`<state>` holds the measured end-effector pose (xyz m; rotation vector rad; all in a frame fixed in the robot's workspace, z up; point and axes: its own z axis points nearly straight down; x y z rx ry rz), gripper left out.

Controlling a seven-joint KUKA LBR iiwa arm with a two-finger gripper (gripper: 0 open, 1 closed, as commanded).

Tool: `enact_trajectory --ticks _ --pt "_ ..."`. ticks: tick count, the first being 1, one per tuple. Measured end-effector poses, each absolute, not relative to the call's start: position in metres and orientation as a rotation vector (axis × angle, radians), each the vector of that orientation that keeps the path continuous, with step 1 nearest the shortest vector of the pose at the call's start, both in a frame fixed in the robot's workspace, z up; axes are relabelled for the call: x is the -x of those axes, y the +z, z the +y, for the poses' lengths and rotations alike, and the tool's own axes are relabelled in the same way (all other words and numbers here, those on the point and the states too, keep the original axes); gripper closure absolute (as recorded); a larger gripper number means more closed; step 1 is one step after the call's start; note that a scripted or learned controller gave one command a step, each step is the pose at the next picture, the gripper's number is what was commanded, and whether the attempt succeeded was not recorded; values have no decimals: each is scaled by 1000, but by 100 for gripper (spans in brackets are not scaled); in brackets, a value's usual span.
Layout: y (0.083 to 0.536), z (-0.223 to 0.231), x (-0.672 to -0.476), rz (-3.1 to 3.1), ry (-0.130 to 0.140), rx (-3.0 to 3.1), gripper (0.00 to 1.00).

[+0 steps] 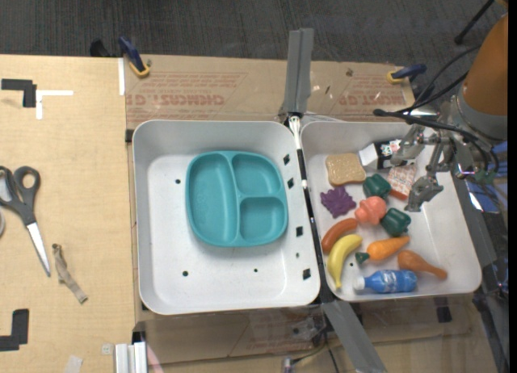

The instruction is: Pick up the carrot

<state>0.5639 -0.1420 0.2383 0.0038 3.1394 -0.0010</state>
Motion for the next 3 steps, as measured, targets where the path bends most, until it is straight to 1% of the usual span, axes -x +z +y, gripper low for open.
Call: enact_trajectory --ticks 1,2,3 --pt "143 -165 -512 3140 0 -43 0" --pt "94 -140 -500 3113 -1 -300 0" --pt "103 -139 -500 3118 -1 -295 100"
